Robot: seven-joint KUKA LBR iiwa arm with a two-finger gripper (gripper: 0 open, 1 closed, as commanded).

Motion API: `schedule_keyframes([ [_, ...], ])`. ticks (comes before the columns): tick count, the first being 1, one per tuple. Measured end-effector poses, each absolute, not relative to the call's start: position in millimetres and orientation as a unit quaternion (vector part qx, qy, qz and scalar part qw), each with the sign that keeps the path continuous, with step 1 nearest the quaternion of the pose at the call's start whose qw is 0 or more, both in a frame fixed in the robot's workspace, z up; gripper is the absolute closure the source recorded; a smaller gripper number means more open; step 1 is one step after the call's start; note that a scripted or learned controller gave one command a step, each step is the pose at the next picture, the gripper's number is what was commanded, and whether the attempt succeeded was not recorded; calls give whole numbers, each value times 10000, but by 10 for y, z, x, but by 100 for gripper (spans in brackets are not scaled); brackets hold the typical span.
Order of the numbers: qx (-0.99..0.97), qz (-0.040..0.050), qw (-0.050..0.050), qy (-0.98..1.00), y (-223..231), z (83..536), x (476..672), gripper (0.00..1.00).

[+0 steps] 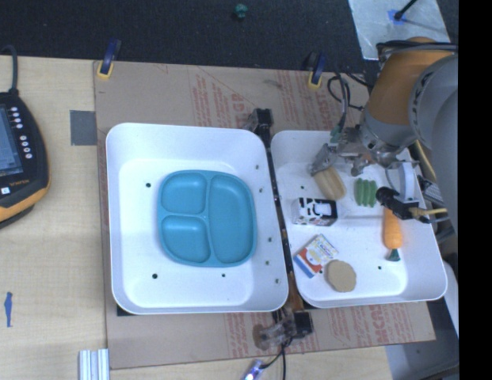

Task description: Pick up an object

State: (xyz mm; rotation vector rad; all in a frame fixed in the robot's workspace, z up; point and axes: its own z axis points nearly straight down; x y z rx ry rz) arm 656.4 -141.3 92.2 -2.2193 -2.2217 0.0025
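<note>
My gripper [341,165] hangs over the back part of the right bin [424,287], open, with nothing between its fingers. Just below its left finger [320,165] lies a tan bread-like piece [330,185]. A green ridged object [364,192] rests to the right of that piece. Nearer the front are a black-and-white object [318,210], an orange carrot [393,229], a small printed packet [316,256] and a round tan cookie [340,275]. The grey arm with its orange band [404,70] comes in from the upper right.
The left bin [123,212] holds a blue divided plate [207,217]. A black and orange pendant [12,161] lies on the bench at the far left. Clamps [108,58] hold the cardboard under the bins.
</note>
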Motion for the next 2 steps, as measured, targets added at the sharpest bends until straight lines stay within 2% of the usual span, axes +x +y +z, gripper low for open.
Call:
schedule_keyframes([
  [1,-7064,5,3,-7078,-1881,923,6563,0],
  [2,-7056,18,15,-7086,-2125,916,5354,0],
])
